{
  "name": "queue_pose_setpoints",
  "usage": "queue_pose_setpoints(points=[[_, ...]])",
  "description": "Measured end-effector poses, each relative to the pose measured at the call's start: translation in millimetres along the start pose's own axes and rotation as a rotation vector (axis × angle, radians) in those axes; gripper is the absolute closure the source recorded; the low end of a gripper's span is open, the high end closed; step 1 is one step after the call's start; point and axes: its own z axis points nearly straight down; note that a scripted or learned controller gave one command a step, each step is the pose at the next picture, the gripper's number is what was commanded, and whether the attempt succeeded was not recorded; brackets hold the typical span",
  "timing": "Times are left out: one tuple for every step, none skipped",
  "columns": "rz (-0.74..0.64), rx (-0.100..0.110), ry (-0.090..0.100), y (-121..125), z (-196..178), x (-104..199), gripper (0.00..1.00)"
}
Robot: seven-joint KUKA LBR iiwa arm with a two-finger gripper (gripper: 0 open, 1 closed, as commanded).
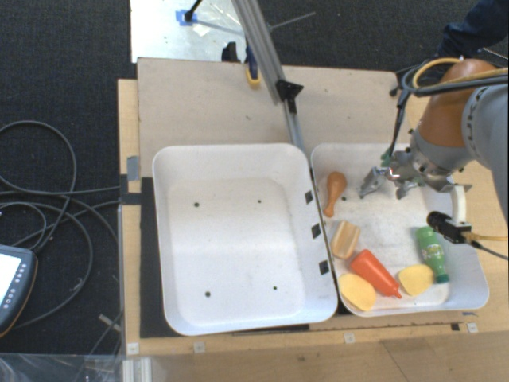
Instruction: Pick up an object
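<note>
The right bin [474,293] holds several toy foods. A brown drumstick [335,190] lies at its left side, with a bread slice [345,239] below it. An orange carrot [376,273] and two yellow pieces [358,291] [415,279] sit along the front. A green bottle [432,253] lies at the right. My gripper [387,185] hangs over the bin's upper middle, right of the drumstick, open, with nothing between its fingers.
The left bin [163,213] adjoins the right one along a shared wall with black clips [316,231]. A slanted metal pole [262,42] crosses the bench's back. A black and white cable part [449,223] sticks out near the bottle.
</note>
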Motion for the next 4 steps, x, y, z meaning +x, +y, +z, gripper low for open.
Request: queue_pose_setpoints(points=[[-0.001, -0.004, 0.000, 1, 18, 0, 0.00], [-0.001, -0.009, -0.001, 2, 5, 0, 1.00], [-0.001, -0.010, -0.002, -1, -45, -8, 1.00], [-0.003, -0.012, -0.002, 0, -99, -8, 1.00]])
